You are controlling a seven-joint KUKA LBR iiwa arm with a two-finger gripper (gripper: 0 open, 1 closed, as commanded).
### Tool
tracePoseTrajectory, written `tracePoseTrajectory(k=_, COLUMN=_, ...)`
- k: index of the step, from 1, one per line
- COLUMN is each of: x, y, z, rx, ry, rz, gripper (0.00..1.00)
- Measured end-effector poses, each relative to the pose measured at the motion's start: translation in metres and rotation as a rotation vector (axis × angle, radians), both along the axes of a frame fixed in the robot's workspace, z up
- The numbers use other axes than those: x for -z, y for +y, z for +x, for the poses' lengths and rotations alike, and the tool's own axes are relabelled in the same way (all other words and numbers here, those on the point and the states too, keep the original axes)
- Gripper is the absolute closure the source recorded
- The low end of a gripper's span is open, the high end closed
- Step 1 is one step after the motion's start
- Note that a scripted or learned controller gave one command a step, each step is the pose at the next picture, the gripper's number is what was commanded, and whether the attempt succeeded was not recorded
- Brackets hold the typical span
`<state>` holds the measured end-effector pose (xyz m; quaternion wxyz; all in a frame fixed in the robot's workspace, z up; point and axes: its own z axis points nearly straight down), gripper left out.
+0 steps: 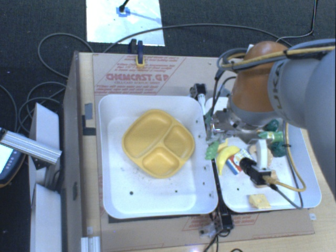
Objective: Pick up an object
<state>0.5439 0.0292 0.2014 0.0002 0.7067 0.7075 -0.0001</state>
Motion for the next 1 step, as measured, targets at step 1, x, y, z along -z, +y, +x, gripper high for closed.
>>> tracePoseTrajectory(k=1, x=-0.0395, y=-0.0097, z=0.0142, rx=-0.003, ry=-0.002, rz=0.000, gripper=1.00)
